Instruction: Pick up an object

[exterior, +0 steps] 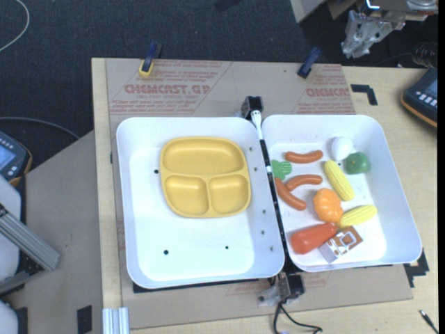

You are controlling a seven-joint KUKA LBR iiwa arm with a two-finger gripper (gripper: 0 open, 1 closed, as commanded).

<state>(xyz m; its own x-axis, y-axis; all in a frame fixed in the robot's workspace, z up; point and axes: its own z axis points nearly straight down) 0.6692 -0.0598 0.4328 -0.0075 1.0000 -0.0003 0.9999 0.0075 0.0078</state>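
A claw point(361, 37) hangs at the top right corner of the frame, above the dark floor past the table's point(62, 207) far edge and well apart from both bins; whether it is released or clenched cannot be told.

On the table, the left bin point(139, 256) holds a yellow divided tray point(205, 176), lying flat in its far half.

The right bin point(396, 207) holds a scatter of toy food: three sausages point(304, 156) near the middle, two corn cobs point(338, 179), an orange fruit point(327, 204) touching a red carrot-like piece point(311, 237), a white ball point(341, 146) just beside a green one point(357, 163), a small green piece point(281, 168) by the divider, and a brown-and-white box point(343, 245) at the near edge.
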